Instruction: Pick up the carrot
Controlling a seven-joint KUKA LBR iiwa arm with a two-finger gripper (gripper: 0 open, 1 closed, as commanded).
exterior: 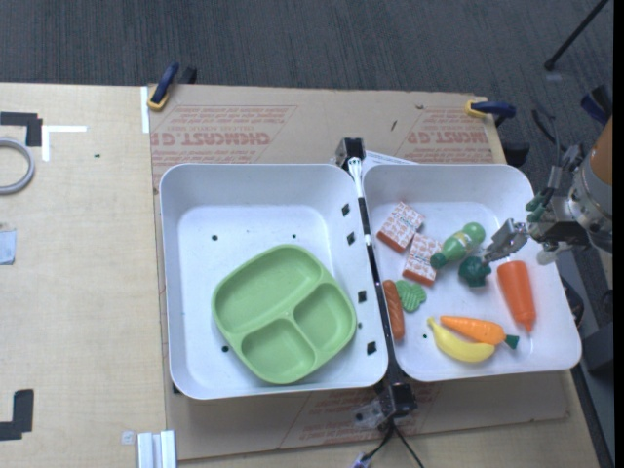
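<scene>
In the right bin a small orange carrot with a green tip lies flat across a yellow banana near the front wall. A larger orange carrot-like piece lies lengthwise near the right wall, with a dark green leafy lump at its upper left. My gripper reaches in from the right and hovers just above that larger orange piece's top end, beside the green lump. Nothing shows held in it.
The right bin also holds two red-and-white boxes, a light green bottle-like toy, a sausage and a green leaf piece. A green divided plate lies in the left bin.
</scene>
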